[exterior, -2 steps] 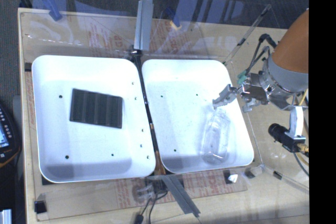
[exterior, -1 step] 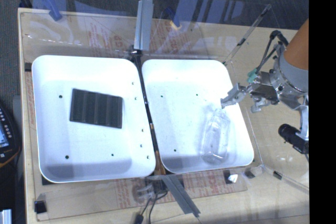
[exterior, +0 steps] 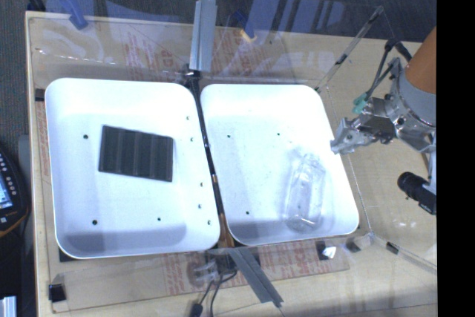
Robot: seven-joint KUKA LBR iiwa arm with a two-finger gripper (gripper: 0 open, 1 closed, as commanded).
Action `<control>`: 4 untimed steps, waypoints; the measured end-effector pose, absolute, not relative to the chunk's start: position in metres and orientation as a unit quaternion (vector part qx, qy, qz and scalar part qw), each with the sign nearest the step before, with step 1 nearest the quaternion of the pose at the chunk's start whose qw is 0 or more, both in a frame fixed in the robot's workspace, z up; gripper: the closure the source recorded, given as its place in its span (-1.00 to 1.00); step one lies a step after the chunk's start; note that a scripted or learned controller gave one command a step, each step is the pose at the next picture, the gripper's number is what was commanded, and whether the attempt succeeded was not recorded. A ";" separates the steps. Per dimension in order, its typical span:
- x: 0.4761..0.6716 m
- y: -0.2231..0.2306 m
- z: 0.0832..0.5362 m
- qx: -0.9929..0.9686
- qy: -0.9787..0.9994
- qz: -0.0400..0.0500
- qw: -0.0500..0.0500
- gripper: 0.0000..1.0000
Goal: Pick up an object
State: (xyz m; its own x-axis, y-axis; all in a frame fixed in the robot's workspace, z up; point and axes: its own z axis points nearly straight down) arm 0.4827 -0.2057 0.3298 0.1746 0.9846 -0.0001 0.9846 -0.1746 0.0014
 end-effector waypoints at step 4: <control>0.657 -0.151 0.440 0.854 0.520 0.000 0.000 1.00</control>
